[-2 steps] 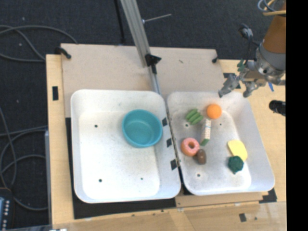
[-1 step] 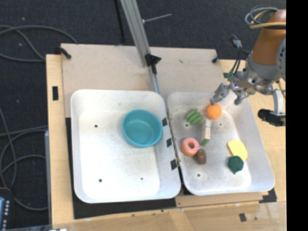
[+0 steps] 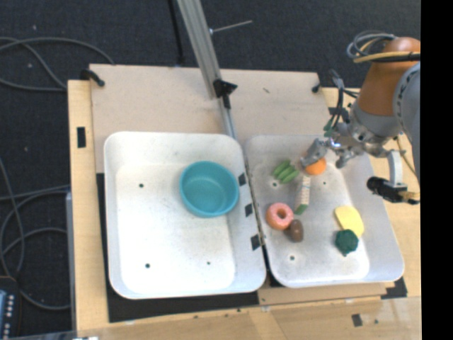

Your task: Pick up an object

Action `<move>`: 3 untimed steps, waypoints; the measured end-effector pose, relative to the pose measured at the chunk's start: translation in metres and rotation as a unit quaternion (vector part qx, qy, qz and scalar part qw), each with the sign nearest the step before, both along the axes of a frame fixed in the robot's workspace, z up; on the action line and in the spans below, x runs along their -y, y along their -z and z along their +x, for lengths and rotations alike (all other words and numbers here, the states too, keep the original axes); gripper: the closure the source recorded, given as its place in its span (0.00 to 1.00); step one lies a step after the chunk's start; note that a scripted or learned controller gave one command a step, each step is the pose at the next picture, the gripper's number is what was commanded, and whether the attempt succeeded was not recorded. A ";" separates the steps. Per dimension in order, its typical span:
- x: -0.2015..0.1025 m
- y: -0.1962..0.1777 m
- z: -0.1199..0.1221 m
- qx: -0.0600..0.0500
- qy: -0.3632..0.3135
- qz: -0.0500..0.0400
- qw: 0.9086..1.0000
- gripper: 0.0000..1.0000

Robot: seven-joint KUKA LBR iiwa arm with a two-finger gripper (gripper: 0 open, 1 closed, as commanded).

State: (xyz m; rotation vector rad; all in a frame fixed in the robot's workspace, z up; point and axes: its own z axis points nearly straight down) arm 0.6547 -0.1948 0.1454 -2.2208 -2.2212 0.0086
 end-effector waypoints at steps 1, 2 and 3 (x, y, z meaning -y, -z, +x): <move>0.001 -0.015 0.002 0.004 -0.001 -0.001 1.000 1.00; -0.003 -0.061 0.002 0.006 -0.001 0.001 1.000 1.00; -0.005 -0.107 0.008 0.006 -0.002 0.001 1.000 1.00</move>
